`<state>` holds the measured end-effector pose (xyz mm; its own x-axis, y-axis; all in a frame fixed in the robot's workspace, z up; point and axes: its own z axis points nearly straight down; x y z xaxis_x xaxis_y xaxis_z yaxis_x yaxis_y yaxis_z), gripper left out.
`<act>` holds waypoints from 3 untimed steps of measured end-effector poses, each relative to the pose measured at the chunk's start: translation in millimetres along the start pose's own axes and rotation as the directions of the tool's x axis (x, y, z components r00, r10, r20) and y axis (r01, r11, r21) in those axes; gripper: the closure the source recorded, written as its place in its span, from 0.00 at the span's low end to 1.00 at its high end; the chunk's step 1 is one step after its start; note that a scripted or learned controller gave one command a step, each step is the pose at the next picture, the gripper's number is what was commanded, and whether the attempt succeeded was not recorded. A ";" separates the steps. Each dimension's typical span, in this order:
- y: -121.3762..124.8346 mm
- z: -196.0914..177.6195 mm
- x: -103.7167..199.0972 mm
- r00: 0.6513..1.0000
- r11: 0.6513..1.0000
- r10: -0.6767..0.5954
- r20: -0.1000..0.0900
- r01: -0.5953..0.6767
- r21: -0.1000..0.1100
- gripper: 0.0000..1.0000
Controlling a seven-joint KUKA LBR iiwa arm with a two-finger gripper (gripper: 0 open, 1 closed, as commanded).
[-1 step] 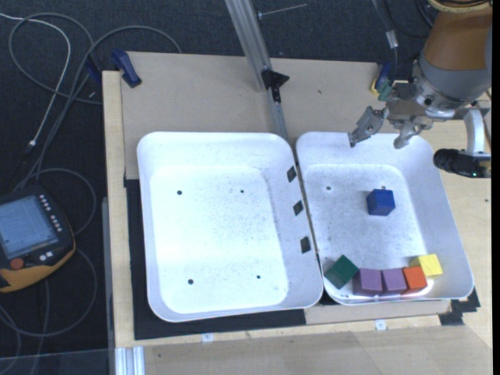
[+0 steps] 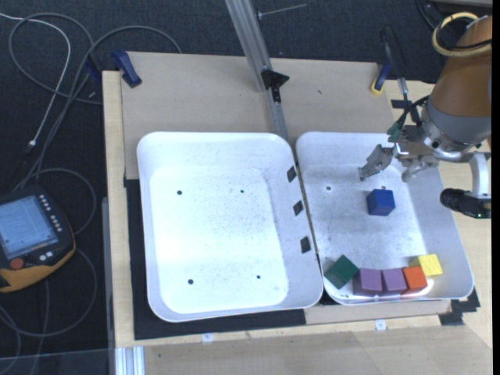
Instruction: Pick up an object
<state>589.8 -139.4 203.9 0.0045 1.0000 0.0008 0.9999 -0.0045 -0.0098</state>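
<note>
Gripper [image 2: 394,162] spread wide, empty, right of centre, just above the blue cube [image 2: 380,201]; an off-centre descent could nudge it away.

Glossy white plastic bins [image 2: 211,151], matt wooden bench [image 2: 195,92]

no legible text, labels or numbers anywhere

A pale wooden bench top [image 2: 203,96] stands on dark carpeted floor [image 2: 55,22] strewn with thin grey cables [image 2: 47,100]. A grey metal pole [image 2: 246,33] slants over the bench's rear edge, where blue clamps [image 2: 125,67] grip the corners. An orange-edged handheld control pendant [image 2: 31,237] lies on the floor at left.
</note>
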 end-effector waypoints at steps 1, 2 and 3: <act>-6.0 89.6 -24.2 1.000 1.000 -0.004 0.004 0.004 -0.016 0.00; 72.8 103.2 -30.2 1.000 1.000 -0.008 0.003 0.008 -0.017 0.00; 70.8 91.5 -30.6 1.000 1.000 -0.007 0.004 0.007 -0.014 1.00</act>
